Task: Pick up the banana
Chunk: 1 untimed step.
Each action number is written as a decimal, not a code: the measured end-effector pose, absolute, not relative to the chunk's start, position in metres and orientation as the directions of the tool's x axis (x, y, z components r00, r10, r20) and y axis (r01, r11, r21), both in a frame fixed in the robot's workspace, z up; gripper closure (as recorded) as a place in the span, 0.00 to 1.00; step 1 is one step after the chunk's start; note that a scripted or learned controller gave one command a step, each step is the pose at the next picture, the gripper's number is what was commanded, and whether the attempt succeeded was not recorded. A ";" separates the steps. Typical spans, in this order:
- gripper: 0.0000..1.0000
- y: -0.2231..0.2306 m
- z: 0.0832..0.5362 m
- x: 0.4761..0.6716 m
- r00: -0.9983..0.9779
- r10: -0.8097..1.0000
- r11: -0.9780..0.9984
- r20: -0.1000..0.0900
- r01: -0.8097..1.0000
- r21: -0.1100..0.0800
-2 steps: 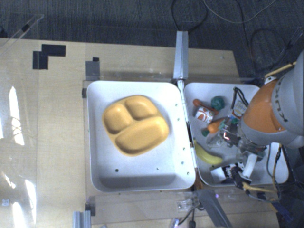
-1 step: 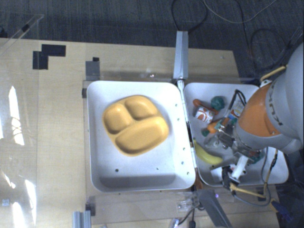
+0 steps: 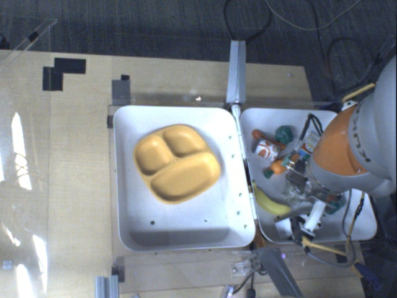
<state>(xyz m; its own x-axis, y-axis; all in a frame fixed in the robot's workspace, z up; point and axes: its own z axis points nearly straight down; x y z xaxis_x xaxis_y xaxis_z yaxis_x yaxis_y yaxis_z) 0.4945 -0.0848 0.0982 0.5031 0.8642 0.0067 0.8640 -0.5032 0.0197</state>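
- The banana point(image 3: 272, 203) is lying in the right bin point(image 3: 366, 225), along its left wall and toward the near side, its curved yellow body running from upper left down to lower right.
- The end effector point(image 3: 304, 219) is sitting low in the right bin just right of the banana's near end, under the arm's orange band point(image 3: 338, 151); cables and wrist hardware are crowding it, so I cannot tell how wide its fingers are standing, and nothing is visibly being held between them.
- Judging by its look, the banana is going to handle as light and fairly firm, with a smooth, somewhat slippery skin; its curve is likely to make it roll or pivot if pinched off-centre.
- The best hold is probably across the thick middle of the body, fingers closing on its two long sides; the left bin wall is leaving little room on that side, so approach may be tight.
- The right bin is also holding a small clutter at its far end: an orange-and-white can point(image 3: 266, 148), a teal object point(image 3: 285, 133) and a few small coloured pieces point(image 3: 282, 164), all apart from the banana.
- The left bin point(image 3: 180, 228) is holding a yellow divided plate point(image 3: 177, 162) near its middle.
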 end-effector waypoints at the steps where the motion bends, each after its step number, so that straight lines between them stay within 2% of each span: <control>1: 1.00 -0.072 0.183 0.488 0.537 0.844 -0.537 0.000 0.844 0.001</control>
